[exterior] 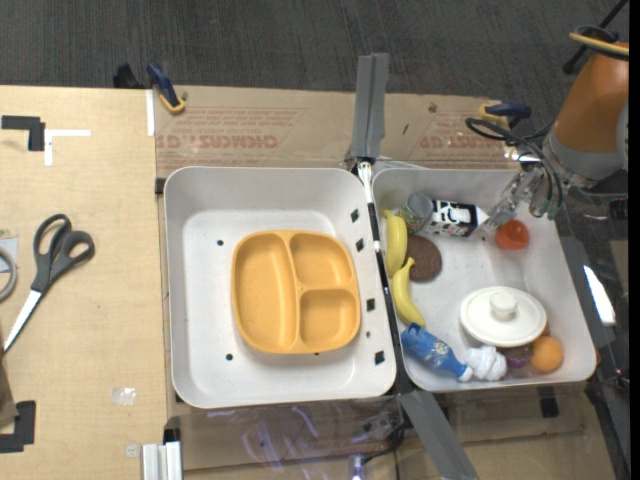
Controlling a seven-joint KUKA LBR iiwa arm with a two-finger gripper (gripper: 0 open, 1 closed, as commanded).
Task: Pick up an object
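Right bin (572, 268) crowded; I read my gripper (505, 211) as approaching, spread just above the red tomato (512, 235), needing descent then pinch.

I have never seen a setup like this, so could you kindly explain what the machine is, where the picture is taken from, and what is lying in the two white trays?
This is one picture from a camera fixed above a bench, looking down at a slant. The grey and orange shape at the upper right is a robot arm, and its gripper hangs over the far corner of the right bin, close to a small red object. Nothing can be seen between its fingers.

The left bin holds a yellow divided plate. The right bin holds a banana, a brown round object, a black and white carton, a white lidded pot, a blue and white bottle and an orange ball. Scissors lie on the bench to the left.
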